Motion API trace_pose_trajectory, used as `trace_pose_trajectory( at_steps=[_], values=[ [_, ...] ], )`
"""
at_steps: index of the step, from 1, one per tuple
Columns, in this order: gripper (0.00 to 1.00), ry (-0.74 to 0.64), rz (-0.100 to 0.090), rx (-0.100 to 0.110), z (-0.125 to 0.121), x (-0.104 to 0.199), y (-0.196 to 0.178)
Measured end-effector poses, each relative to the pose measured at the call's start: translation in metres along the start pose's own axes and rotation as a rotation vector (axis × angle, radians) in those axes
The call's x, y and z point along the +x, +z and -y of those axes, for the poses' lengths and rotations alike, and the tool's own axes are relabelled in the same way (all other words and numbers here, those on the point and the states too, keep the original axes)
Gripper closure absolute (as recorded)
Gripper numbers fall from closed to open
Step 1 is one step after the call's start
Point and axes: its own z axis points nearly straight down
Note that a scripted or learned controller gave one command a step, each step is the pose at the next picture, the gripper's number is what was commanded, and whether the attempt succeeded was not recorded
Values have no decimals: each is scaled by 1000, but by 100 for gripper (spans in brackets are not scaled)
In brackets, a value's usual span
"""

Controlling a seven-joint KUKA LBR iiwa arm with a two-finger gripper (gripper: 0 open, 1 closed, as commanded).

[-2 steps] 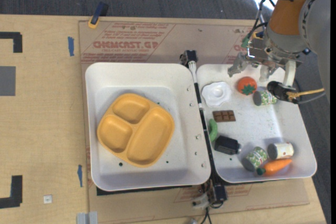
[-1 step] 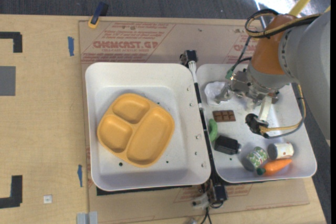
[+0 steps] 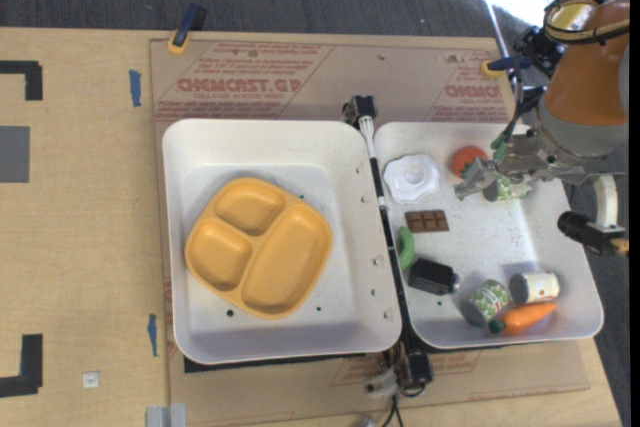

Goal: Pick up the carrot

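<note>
The carrot [image 3: 528, 317] is orange and lies along the front edge of the right bin [image 3: 560, 245], next to a green-patterned can [image 3: 487, 301] and a small white cylinder [image 3: 536, 287]. My gripper [image 3: 494, 179] hangs low over the back of the same bin, well behind the carrot and apart from it. It is beside a red-orange round object [image 3: 466, 158], and a small green item [image 3: 500, 189] shows right under it.
In the right bin there are also a white lid [image 3: 411, 176], a brown chocolate bar [image 3: 427, 221], a green piece [image 3: 405, 246] and a black object [image 3: 432, 276]. A yellow divided plate [image 3: 259, 244] sits in the left bin [image 3: 190, 165].
</note>
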Motion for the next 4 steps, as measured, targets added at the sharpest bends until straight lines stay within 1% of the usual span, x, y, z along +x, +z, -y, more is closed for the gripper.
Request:
trace_pose_trajectory(
  at_steps=[1,2,3,4],
  values=[
    [0,152,-1,-1,8,44,79],
    [100,154,-2,-5,6,45,69],
    [100,327,-1,2,40,111,-12],
    [100,473,-1,4,97,133,-67]
  ],
)
